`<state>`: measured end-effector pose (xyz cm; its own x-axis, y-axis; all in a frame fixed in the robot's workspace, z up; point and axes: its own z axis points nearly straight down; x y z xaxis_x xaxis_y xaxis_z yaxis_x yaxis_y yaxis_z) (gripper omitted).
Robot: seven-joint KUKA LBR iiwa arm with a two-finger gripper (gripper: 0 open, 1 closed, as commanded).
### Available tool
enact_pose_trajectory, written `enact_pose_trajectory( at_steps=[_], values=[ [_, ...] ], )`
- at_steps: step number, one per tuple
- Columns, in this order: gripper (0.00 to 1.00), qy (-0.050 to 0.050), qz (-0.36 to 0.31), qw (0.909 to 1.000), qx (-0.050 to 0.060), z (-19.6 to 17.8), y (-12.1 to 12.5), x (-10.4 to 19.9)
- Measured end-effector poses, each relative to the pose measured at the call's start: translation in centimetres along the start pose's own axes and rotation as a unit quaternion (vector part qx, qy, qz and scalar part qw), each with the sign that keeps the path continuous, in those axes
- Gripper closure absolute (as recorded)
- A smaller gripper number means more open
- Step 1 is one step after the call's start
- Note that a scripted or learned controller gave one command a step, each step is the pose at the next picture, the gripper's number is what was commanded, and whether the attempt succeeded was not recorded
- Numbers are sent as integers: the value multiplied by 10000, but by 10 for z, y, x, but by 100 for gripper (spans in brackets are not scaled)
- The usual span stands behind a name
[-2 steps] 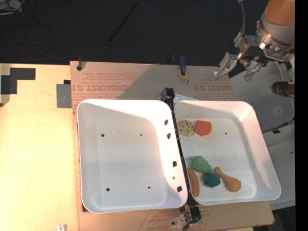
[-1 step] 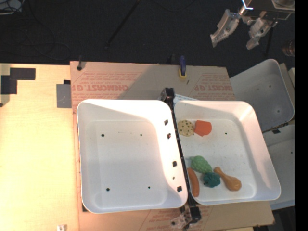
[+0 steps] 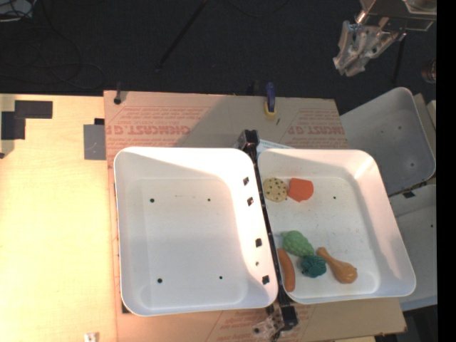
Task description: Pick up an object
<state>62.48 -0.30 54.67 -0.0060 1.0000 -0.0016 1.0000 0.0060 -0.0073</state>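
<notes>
the objects to pick from all lie in the right bin (image 3: 370, 184), the one in the right half of the frame. near its upper left corner a round speckled cookie (image 3: 275, 189) sits touching an orange-red block (image 3: 301, 189) just to its right. lower down, toward the bin's lower left, a light green leafy piece (image 3: 297, 244) rests above a darker teal lump (image 3: 312, 266), the two close together or touching. a slim orange carrot-like stick (image 3: 286, 269) lies along the bin's left wall, just left of the teal lump, running up and down the frame. a tan drumstick shape (image 3: 338, 266) lies slanted to the right of the teal lump, its thicker end toward the lower right. the left bin (image 3: 135, 191) sits edge to edge with the right one in the middle of the frame, and black clips mark the seam between them. both bins rest on a brown cardboard sheet (image 3: 178, 123) laid over the pale wooden surface (image 3: 50, 226) that fills the left side. the jaws (image 3: 360, 48) hang at the upper right of the frame, over the dark background and well apart from the bins and every object; whether they are apart or together cannot be told from here, and nothing is seen between them.
</notes>
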Motion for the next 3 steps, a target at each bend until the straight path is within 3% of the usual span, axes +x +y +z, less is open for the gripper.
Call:
enact_pose_trajectory(
  at_steps=[1, 2, 3],
  values=[
    [100, 7, 13, 10000, 57, 201, 18, 45],
    [100, 4, 47, 10000, 26, 276, -39, 10],
    [100, 12, 37, 10000, 1, 272, -91, -11]
  ],
)
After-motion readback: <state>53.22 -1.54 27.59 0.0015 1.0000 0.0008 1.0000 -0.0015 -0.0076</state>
